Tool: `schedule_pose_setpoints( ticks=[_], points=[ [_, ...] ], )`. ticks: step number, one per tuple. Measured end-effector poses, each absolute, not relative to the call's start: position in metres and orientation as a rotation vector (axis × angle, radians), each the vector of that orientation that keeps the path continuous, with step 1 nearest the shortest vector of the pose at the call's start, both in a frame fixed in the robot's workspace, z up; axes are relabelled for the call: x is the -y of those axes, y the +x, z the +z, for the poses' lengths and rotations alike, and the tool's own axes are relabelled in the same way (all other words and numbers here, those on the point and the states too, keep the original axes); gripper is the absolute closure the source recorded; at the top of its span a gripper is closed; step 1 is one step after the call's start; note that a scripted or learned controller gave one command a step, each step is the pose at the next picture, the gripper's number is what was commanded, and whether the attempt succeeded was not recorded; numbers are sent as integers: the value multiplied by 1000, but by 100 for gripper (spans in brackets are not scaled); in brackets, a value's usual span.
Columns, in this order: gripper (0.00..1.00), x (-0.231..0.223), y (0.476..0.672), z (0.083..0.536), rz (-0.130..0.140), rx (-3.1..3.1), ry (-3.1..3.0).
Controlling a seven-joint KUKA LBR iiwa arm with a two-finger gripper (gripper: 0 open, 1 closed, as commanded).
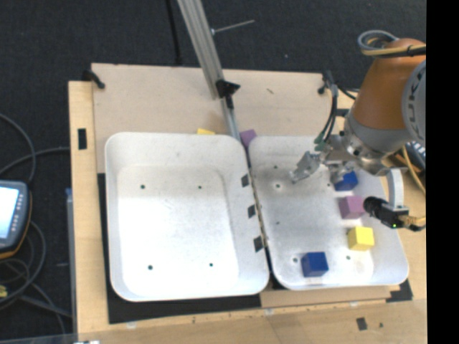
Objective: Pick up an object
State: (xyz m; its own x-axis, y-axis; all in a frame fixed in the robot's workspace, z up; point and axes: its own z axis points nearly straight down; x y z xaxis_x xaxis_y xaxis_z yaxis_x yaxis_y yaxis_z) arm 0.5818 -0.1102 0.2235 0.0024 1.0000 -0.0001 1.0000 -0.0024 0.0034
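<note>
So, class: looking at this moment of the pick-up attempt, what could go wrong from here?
1. The claw hangs over bare bin floor, so closing here would likely grab nothing.
2. The small blue block sits partly under the wrist, so it could be knocked.
3. The purple block and yellow block lie close together, which may crowd a grasp.

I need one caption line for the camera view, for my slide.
Arm's gripper hovers over right bin holding two blue, one purple and one yellow block.

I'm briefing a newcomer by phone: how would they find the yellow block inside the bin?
Look in the right-hand shallow white bin, toward its right edge. The small yellow cube sits there, just below a pale purple cube and right of a dark blue cube; it is that bin's one yellow piece.
</note>
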Motion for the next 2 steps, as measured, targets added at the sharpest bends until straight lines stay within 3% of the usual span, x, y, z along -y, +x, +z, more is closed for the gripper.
schedule_pose_setpoints(
  ticks=[1,2],
  points=[
    [0,178,606,201,-4,-2215,2224],
    [0,158,559,138,-7,-2225,2226]
  ],
)
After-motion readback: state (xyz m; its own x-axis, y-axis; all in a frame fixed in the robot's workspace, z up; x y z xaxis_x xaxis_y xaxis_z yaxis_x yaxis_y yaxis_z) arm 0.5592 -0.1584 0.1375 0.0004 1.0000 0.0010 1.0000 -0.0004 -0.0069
